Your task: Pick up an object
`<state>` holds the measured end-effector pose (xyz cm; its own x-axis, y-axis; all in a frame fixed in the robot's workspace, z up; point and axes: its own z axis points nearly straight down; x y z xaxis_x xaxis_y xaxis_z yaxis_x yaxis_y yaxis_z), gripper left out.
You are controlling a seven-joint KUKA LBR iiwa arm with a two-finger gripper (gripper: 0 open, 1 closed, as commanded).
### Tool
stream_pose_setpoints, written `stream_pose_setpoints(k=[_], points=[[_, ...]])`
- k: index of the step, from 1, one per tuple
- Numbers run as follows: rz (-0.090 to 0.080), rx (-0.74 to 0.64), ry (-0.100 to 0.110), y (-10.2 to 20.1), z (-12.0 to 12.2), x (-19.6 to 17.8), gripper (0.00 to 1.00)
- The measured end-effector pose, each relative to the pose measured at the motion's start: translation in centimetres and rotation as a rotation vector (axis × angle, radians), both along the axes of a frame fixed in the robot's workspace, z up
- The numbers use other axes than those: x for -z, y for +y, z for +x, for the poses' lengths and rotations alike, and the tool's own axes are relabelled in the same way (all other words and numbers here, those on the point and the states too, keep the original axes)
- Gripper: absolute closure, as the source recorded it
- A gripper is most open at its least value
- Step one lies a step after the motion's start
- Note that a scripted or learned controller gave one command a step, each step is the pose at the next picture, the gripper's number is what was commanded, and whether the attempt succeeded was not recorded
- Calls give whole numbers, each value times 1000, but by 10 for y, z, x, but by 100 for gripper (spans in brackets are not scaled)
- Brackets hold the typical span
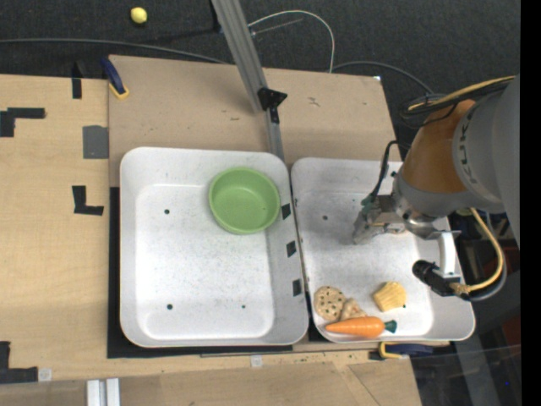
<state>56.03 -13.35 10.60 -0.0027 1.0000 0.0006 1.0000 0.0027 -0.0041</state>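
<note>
Pick looks not yet done: the gripper point(365, 229) is hanging over bare floor mid right bin point(334, 189), nothing seen btwn its fingers; can't tell if they're spread or closed. Objs waiting: 1 green bowl point(244, 200) in far part of left bin point(148, 252); 1 cookie point(328, 301), 1 carrot point(358, 327), 1 yellow piece point(390, 295) and a small tan item point(352, 309), all at right bin's near edge.

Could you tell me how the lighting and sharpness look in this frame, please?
Camera view: even, soft light, with faint shadows beside the green bowl and under the gripper; the white bins read bright but keep their speckle; the carrot and cookie are slightly soft; the arm's near housing is blurred.
</note>
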Motion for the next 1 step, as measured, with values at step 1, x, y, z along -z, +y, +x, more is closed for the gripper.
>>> stream_pose_setpoints(k=[1], points=[[-2,3,-7,-5,-8,-53,100]])
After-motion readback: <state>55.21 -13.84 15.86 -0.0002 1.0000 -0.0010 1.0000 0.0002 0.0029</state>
